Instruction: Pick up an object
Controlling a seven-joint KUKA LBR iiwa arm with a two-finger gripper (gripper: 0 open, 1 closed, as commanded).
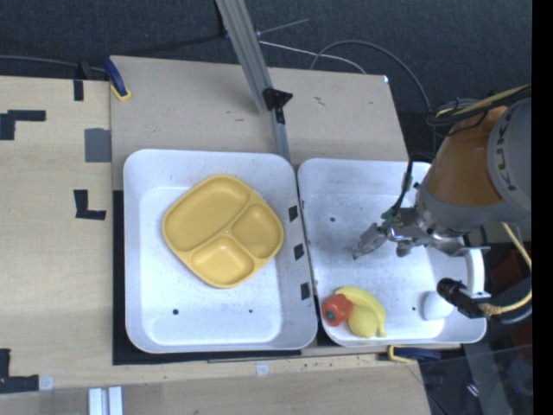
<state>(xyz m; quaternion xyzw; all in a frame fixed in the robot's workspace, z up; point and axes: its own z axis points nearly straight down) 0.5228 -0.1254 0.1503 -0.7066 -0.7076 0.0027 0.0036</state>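
Note:
A yellow three-compartment plate (223, 229) lies in the left bin (147, 318). In the right bin (346, 184), near its front edge, a yellow banana-like toy (366, 310) lies against a small red and orange fruit (337, 309). A small white object (432, 306) rests at the front right of that bin. My gripper (371, 242) hangs over the middle of the right bin, pointing left, well behind the banana. I see nothing between its fingers.
A grey metal pole (251, 46) slants across the bench behind the bins. Black clips (298, 251) sit along the wall between the two bins. Cables (363, 54) trail off the back right corner.

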